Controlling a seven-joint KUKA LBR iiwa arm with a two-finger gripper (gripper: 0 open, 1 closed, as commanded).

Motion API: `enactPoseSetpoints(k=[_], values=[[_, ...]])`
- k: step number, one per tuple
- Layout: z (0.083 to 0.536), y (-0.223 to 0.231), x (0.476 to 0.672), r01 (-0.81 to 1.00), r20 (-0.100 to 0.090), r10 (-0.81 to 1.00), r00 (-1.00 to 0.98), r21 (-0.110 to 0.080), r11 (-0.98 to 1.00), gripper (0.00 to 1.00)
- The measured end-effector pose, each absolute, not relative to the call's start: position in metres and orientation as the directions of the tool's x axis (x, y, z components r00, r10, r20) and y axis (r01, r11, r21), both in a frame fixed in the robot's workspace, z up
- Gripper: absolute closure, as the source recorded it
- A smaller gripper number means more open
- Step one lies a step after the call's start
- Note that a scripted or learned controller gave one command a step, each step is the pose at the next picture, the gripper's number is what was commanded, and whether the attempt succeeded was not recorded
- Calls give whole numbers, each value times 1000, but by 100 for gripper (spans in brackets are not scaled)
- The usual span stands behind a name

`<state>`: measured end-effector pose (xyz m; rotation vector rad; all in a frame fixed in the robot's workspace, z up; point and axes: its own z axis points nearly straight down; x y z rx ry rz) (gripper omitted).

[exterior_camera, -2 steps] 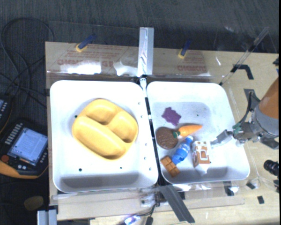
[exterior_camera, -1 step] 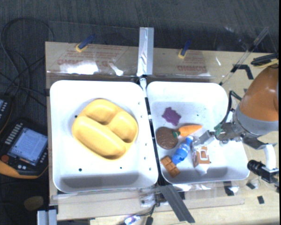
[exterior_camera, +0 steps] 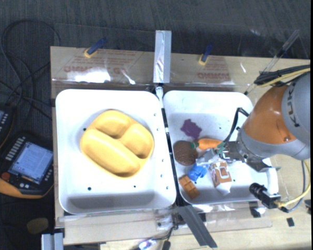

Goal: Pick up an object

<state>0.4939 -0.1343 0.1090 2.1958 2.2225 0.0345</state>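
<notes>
The right bin (exterior_camera: 208,105) holds several small objects: a purple piece (exterior_camera: 190,126), an orange carrot-like piece (exterior_camera: 208,143), a brown round object (exterior_camera: 185,152), a blue object (exterior_camera: 197,172), an orange-brown block (exterior_camera: 188,186) and a white-and-orange packet (exterior_camera: 220,174). My gripper (exterior_camera: 224,154) hangs low over the middle of this bin, just right of the carrot piece and above the packet. The orange-banded wrist covers the bin's right side. A large yellow bread-shaped object (exterior_camera: 117,142) lies in the left bin (exterior_camera: 73,191).
A clear plastic sheet with blue and yellow clips (exterior_camera: 95,47) lies behind the bins. A metal strip (exterior_camera: 162,56) stands at the divider between them. Handheld devices with cables (exterior_camera: 21,163) sit off the bench to the left.
</notes>
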Motion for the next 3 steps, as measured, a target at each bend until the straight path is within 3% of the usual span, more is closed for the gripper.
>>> enactPoseSetpoints(k=[1,2,3], values=[[104,-147,497,994,0,994,-106,35,106,0],[114,-151,496,994,-5,995,-102,35,102,100],[219,-118,565,997,-4,997,78,-2,-78,100]])
